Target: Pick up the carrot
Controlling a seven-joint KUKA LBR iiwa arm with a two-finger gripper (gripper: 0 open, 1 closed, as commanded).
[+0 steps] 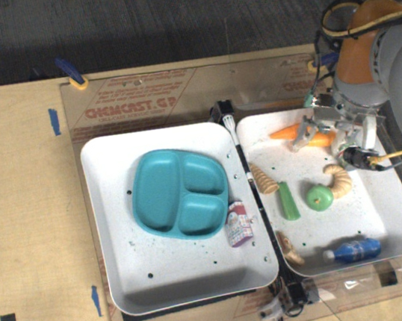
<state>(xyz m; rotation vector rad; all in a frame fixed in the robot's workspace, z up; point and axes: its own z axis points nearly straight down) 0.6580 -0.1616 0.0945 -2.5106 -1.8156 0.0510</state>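
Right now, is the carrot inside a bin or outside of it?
Inside. The carrot lies in the right bin, near its far edge, with the gripper directly at it.

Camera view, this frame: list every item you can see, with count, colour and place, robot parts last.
Orange carrot: 1, right bin, far side, at the gripper.
Green apple-like ball: 1, right bin, middle.
Green stick: 1, left of the ball.
Tan ridged pieces: 3, right bin, left edge, near the ball, and near wall.
Blue bottle: 1, lying by the near wall.
Teal divided plate: 1, left bin.
Small pale packet: 1, beside the plate.
White bins: 2, side by side.
Gripper: 1, over the carrot; grip unclear.
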